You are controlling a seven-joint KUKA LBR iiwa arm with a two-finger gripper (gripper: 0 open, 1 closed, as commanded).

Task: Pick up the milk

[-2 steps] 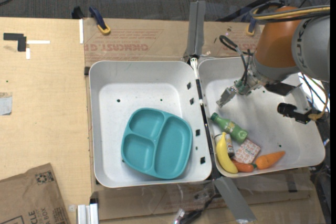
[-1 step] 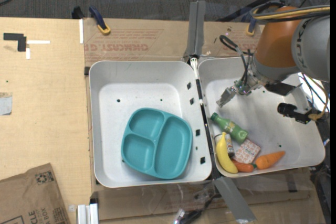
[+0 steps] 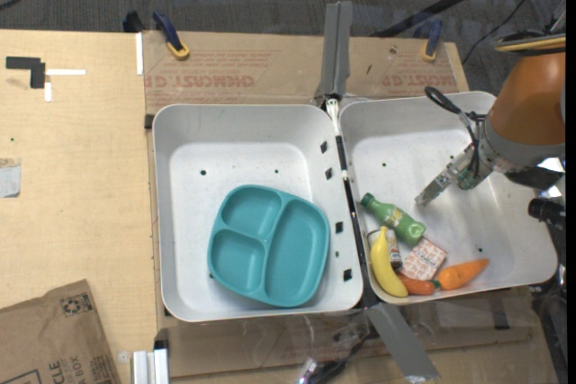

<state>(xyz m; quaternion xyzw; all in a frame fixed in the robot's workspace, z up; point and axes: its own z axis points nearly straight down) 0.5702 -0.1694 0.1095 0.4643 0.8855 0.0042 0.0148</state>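
Milk, here a small carton (image 3: 422, 260) with a pink and white printed face, lies flat in the right-hand white bin (image 3: 409, 126), below the hand (image 3: 432, 191) and slightly to its left, toward the near wall. The hand hangs over bare bin floor, well apart from the carton and holding nothing; whether its fingers are spread or pressed together cannot be told from this slanted angle. The carton sits in a tight cluster: a green bottle (image 3: 393, 218) touches its upper edge, a banana (image 3: 385, 265) lies just beside its left, and a carrot (image 3: 463, 272) rests against its right. A clean pick probably calls for descending straight above the carton's middle, fingers aligned across its narrower sides, so they slip between neighbours rather than pinching the bottle or carrot.
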